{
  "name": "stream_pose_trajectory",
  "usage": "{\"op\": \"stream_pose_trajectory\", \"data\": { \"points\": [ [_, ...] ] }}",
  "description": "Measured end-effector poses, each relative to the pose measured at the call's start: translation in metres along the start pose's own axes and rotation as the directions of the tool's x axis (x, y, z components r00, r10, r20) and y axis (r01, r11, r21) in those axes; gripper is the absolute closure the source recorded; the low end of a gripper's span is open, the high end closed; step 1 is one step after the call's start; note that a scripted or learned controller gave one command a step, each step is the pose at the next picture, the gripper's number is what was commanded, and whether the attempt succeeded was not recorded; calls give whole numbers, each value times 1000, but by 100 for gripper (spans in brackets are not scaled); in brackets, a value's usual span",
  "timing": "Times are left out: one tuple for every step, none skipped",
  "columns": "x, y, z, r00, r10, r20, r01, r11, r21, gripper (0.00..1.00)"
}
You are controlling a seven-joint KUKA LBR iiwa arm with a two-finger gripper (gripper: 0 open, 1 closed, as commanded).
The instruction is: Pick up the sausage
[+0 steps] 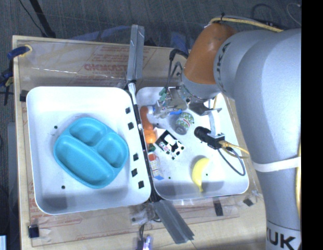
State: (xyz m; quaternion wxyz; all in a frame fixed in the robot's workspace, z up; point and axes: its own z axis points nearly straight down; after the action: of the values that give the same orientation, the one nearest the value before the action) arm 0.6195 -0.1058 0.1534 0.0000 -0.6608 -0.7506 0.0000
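Observation:
The sausage (pixel 144 114), a reddish-brown piece, lies along the left wall of the right bin (pixel 229 184), near its far end. Just in front of it sits an orange piece (pixel 150 136). My gripper (pixel 161 107) hangs low over the far left part of the right bin, right beside the sausage and slightly to its right. The wrist hides how the gripper stands around the sausage, and I cannot make out anything held in it.
A small can (pixel 183 122) lies under the wrist. A black-and-white checkered block (pixel 170 144), a yellow banana (pixel 199 171) and a small bottle (pixel 153 165) sit nearer the front. The left bin (pixel 41 191) holds a blue divided plate (pixel 91 151).

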Motion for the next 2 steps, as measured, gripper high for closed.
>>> {"op": "stream_pose_trajectory", "data": {
  "points": [
    [-38, -29, 33, 993, -122, -1, 122, 993, 1, 100],
    [-1, -3, 58, 998, 66, 11, -66, 998, -5, 100]
  ]
}}
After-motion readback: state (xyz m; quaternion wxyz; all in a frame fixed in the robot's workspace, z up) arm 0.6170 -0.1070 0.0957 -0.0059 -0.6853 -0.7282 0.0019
